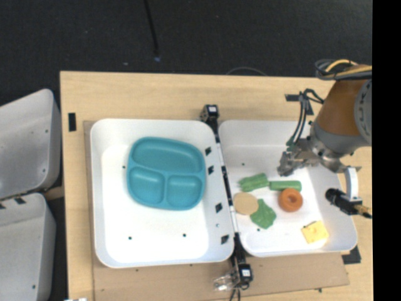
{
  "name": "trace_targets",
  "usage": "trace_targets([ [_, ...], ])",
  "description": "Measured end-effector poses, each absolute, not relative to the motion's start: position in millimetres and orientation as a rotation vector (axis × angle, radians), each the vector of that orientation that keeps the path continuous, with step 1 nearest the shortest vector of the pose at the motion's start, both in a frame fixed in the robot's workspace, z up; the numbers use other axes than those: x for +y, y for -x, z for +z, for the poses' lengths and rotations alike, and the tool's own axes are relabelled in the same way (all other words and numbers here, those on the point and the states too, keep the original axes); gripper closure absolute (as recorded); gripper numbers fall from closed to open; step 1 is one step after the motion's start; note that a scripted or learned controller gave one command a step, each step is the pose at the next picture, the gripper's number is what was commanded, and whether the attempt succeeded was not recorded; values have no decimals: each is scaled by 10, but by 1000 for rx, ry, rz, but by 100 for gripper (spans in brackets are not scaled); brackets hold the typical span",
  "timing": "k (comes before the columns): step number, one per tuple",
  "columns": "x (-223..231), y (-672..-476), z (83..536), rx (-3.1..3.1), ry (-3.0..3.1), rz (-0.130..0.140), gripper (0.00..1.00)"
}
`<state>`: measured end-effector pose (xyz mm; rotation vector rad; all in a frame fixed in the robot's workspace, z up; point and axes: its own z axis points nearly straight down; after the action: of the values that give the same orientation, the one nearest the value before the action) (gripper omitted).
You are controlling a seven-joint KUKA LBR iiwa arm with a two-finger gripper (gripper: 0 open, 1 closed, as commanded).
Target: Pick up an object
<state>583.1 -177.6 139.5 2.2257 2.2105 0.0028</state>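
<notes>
While its grip state is unclear, end effector (289, 166) hovers just above green stick (285, 185) in right bin (250, 133)

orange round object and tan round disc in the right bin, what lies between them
In the camera view, a lumpy green piece lies between the orange round object and the tan round disc, touching the disc.

A light wooden bench (144, 93) fills the frame's middle, bearing two shallow white bins: left bin (100, 187) and right bin (250, 137).
</notes>
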Motion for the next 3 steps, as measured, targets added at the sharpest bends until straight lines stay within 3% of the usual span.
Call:
trace_targets([
  [2,-1831,-5760,2491,2220,-2213,5,100],
  [3,-1323,-5833,2591,2226,-2212,5,100],
])
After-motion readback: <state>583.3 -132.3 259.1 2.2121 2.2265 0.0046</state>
